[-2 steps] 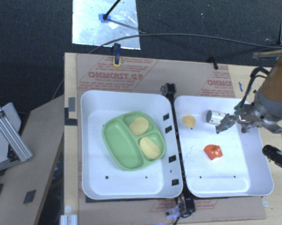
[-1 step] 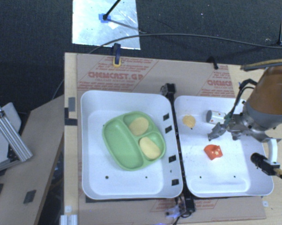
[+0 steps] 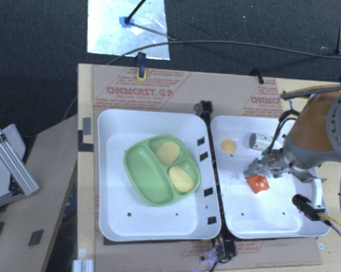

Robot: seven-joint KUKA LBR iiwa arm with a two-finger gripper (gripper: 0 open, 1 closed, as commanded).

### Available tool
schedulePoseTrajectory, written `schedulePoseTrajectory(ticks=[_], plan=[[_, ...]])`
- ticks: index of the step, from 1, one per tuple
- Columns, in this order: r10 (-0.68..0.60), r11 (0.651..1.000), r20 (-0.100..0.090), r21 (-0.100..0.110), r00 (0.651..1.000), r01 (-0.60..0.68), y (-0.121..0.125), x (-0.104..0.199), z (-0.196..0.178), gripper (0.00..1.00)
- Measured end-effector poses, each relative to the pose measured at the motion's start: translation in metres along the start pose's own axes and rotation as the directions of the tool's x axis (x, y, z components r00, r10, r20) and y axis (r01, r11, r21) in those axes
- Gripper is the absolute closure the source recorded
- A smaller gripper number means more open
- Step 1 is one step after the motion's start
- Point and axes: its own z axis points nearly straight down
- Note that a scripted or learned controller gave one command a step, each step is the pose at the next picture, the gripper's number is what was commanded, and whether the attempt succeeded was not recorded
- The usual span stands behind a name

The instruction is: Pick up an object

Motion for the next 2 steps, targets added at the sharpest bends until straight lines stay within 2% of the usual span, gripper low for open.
schedulePoseTrajectory(ticks=[1,2], plan=[[0.0,1.0,0.002,-0.006,1.0,0.0,0.002,0.0,-0.014,1.0],[-0.003,1.0,0.003,-0.011,1.0,0.003,0.005,-0.004,-0.079,1.0]])
